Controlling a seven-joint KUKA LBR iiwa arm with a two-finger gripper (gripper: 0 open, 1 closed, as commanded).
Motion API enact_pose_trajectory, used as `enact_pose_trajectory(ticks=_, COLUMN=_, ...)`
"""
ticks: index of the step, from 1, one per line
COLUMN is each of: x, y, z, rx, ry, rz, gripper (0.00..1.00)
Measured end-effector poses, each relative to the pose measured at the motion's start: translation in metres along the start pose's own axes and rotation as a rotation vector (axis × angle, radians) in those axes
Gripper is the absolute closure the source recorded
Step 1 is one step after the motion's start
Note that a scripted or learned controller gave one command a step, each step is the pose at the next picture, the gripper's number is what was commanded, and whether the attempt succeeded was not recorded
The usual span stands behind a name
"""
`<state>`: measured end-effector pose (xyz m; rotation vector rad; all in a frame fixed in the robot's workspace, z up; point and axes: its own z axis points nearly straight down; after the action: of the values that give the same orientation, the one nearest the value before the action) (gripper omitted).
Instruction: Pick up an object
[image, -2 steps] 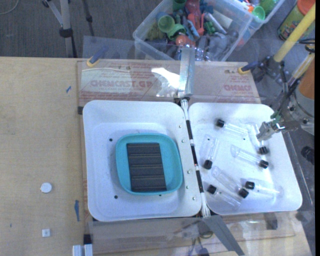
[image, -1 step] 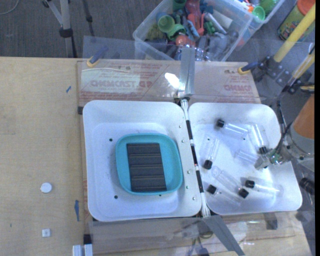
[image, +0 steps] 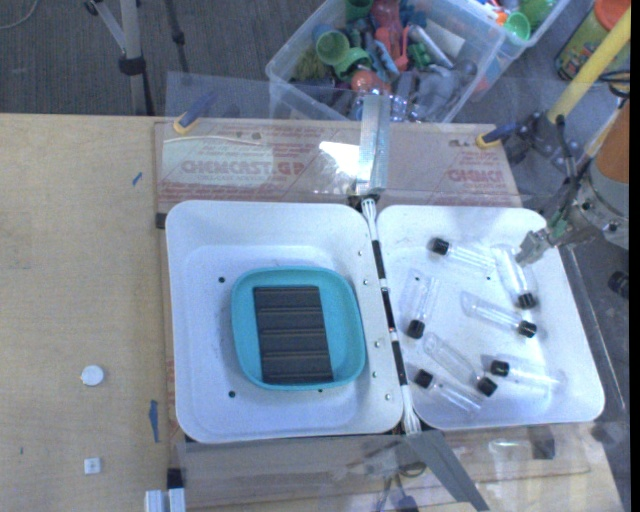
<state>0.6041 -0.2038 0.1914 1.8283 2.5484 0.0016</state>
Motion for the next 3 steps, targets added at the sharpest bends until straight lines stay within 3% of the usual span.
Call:
enact_pose_trajectory(ticks=1, x=0.065, y=0.07, z=-0.035, rx=0.0, ry=0.0, rz=0.106, gripper=1.0)
enact_pose_trajectory(ticks=2, x=0.032, y=0.027, z=0.049, rx=0.003, ry=0.002, rz=0.086, gripper=1.0)
enact_pose_trajectory(ticks=3, x=0.007, y=-0.029, z=0.078, rx=0.002, ry=0.002, rz=0.048, gripper=1.0)
